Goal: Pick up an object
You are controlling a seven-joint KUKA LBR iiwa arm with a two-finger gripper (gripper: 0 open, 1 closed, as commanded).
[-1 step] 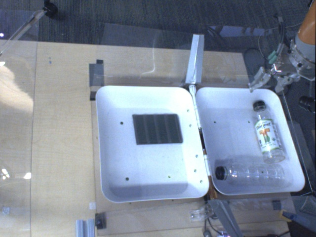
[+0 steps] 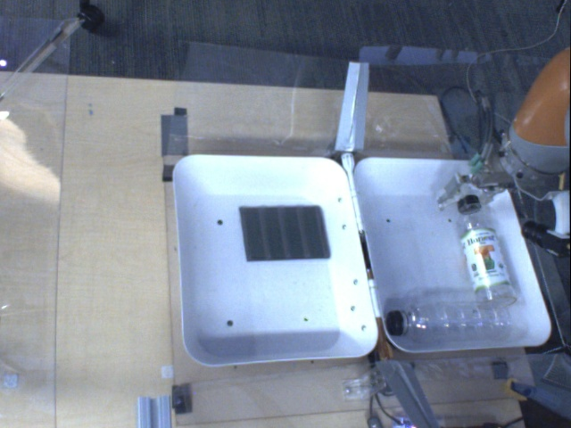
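Observation:
A small clear bottle with a white, green and orange label lies in the right bin, near its right wall, with its dark cap end pointing to the back. A bigger clear plastic bottle with a black cap lies along that bin's front wall, cap to the left. My gripper hangs over the bin's back right corner, just above the cap end of the labelled bottle. Nothing shows between its jaws. The grey wrist with the orange band reaches in from the right.
The left bin holds a flat dark grey ribbed pad near its middle. A metal divider bar stands at the back between the bins. Cables run behind the right bin.

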